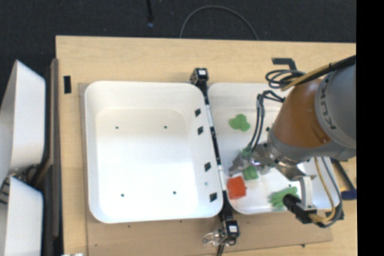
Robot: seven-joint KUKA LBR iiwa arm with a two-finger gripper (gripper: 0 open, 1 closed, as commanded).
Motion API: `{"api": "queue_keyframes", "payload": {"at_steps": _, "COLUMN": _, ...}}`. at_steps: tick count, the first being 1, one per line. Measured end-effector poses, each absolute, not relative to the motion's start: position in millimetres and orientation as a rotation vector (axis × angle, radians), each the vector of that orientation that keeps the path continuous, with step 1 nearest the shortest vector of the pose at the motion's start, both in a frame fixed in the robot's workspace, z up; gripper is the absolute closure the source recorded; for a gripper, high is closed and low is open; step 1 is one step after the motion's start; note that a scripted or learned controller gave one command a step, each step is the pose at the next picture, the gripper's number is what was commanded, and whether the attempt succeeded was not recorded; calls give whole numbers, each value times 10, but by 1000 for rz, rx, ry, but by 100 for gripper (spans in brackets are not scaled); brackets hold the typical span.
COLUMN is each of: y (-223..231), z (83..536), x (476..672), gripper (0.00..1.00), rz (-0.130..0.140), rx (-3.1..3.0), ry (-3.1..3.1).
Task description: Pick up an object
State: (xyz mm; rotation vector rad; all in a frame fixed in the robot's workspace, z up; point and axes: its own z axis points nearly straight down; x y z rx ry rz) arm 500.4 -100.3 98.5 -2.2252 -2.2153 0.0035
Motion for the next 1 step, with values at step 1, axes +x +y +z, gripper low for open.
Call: {"api": "queue_keyframes", "payload": {"at_steps": 1, "y": -1011, "z": 1114, "x": 5019, "gripper": 100, "rz": -4, "rx": -2234, "ry": -2213}}
